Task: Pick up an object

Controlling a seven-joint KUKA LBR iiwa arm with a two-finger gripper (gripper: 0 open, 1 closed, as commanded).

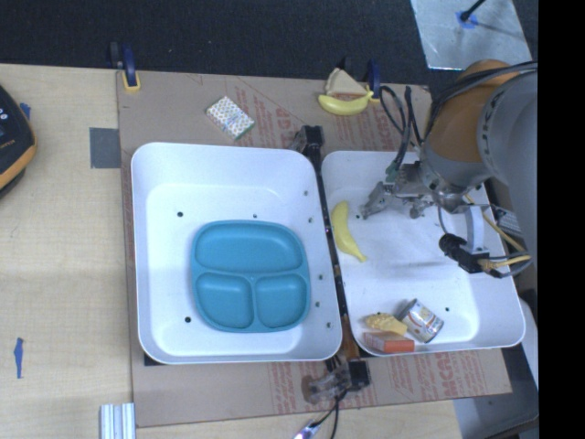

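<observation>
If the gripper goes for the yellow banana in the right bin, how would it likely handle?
The banana looks like smooth plastic, so probably stiff, light, maybe slippery. Its curved body, lying flat beside the right bin wall, would likely pivot if pushed.

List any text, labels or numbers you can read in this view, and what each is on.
Nothing can be read.
Cardboard sheet under the bins: faint red print, too blurred to read.
Small can in the right bin: label too small to read.
Patterned packet on the cardboard: no letters can be made out.
</observation>
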